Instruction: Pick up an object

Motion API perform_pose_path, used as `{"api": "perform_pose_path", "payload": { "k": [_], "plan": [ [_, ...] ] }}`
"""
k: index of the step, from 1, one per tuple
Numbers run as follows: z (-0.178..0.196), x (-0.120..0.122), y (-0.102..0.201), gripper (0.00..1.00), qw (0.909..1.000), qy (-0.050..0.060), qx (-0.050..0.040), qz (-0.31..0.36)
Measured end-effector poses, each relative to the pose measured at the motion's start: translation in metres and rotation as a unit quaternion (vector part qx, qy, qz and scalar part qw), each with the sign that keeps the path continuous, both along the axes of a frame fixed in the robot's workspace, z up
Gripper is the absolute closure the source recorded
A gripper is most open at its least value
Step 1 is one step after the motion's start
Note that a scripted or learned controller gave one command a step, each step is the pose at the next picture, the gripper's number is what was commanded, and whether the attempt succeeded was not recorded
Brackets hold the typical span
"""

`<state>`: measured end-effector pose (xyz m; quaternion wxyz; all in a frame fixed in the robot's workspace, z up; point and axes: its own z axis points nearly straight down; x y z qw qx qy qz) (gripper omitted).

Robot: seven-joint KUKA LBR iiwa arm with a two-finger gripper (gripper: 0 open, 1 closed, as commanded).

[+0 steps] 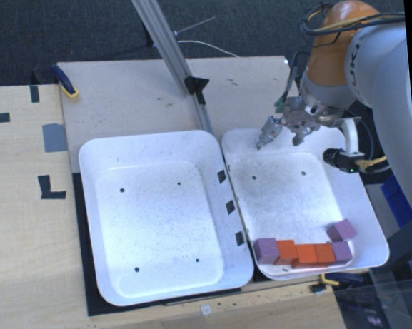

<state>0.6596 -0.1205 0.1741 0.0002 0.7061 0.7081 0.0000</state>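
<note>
Orange and purple blocks (306, 250), clustered

White bins (151, 147): two, side by side
Purple blocks (266, 249): three
Orange blocks (286, 249): about three, packed together, hard to separate
Blue-handled clamps (64, 80): one

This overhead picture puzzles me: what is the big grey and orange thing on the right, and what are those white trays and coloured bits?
The camera hangs above a workbench and looks down at a slant. The grey and orange thing is a robot arm reaching in from the right. At its tip is a pincer, its fingers spread and holding nothing, hovering over the far edge of the right tray. The left tray sits beside it. At the right tray's near edge lie small blocks: purple blocks and orange blocks, bunched together. The arm is meant to pick one up.
</note>
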Motion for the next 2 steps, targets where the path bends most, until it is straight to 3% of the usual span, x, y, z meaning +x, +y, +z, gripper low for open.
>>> {"api": "perform_pose_path", "payload": {
  "k": [1,2],
  "plan": [
    [0.018,-0.116,0.049,0.0,1.0,0.003,0.0008,-0.001],
    [0.035,-0.085,0.072,0.0,1.0,-0.001,0.0004,0.001]
  ]
}}
